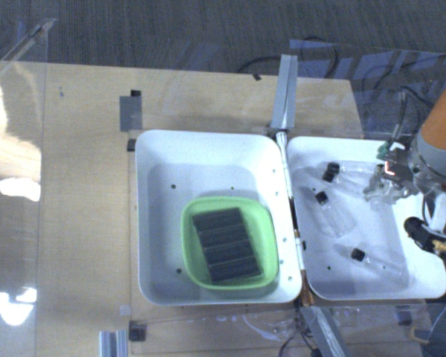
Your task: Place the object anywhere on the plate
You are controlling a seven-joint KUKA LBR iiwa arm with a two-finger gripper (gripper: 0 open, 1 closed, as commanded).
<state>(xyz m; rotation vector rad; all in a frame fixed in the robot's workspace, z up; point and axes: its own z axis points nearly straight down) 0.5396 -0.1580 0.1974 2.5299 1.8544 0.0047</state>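
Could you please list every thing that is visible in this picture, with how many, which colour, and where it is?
bench: one, light wood colour, under both bins.
left bin: one, white, left of middle.
right bin: one, white, beside the left bin, on its right.
plate: one, green, squarish, in the left bin toward its near side.
dark block: one, dark grey, ribbed, lying on the plate.
clear bottles: about three, transparent with black caps, lying in the right bin; exact count hard to tell.
arm: one, orange band and grey, at the right edge.
gripper: one, over the right bin's far right part.
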